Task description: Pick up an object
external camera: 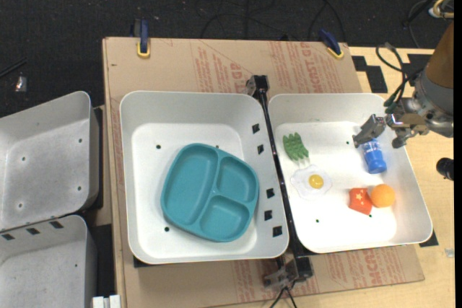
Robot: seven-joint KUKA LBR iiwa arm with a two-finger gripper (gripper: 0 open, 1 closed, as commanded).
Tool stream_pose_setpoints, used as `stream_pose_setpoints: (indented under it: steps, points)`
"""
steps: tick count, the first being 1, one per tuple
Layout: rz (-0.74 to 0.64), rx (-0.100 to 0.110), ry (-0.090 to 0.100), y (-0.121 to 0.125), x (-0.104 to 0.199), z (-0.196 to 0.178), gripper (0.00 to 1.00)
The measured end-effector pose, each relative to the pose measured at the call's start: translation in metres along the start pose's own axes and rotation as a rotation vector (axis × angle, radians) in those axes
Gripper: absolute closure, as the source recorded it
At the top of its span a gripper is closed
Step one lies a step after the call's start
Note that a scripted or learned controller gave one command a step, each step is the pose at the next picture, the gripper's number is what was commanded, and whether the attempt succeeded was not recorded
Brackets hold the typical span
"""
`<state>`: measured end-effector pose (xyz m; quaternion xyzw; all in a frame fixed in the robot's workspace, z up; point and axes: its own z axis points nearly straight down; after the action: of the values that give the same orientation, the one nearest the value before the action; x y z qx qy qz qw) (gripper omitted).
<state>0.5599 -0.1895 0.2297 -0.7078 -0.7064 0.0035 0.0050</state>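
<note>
My gripper [383, 133] reaches in over the right bin [339, 238] from the right, its two dark fingers spread open. A small blue bottle [375, 158] with a pale cap lies just below the fingertips in the view, and nothing is clamped between them. Further toward the front sit a red block [359, 200] and an orange ball [382, 195], touching each other. A toy fried egg [314, 181] lies near the bin's middle, with a green ridged piece [294, 146] behind it to the left.
The left bin [144, 119] holds a teal divided plate [209, 192]. A black divider [271, 155] runs between the bins. Both stand on a cardboard sheet [216, 65], with white panels [43, 148] lying off to the left.
</note>
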Motion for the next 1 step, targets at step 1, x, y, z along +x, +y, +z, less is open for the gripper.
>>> stream_pose_setpoints:
  steps: [1]
  points:
    - [-0.003, -0.011, -0.003, 0.0026, 0.0004, -0.0064, 0.0]
